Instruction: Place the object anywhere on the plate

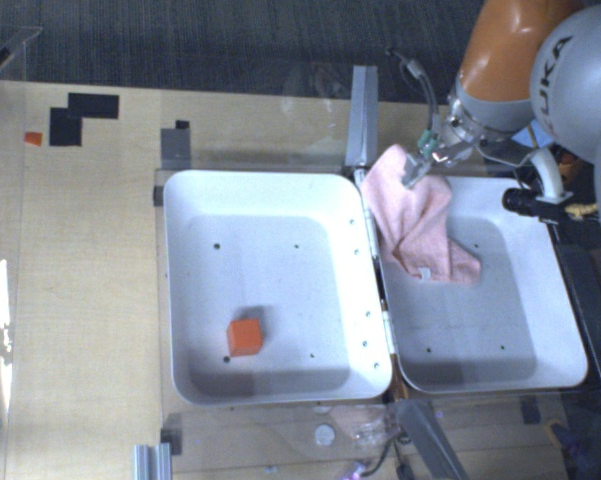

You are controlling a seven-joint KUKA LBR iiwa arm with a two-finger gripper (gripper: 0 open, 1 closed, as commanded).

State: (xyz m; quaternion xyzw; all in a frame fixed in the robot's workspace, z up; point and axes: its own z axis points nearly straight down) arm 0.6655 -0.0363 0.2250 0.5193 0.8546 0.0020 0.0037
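The claw (417,168) grips the pink cloth (420,223) at its top corner, lifting it over the right bin's (500,368) far-left corner. No plate is visible, so the step looks like carrying; next comes a release spot.

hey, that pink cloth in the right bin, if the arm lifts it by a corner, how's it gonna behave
The cloth is probably floppy: it lies crumpled in folds and drapes over the right bin rim. Lifted by one corner, it would likely hang and trail rather than keep its shape. It looks thin, so probably light; a push may bunch it instead of sliding it. The gripper sits at its upper edge.
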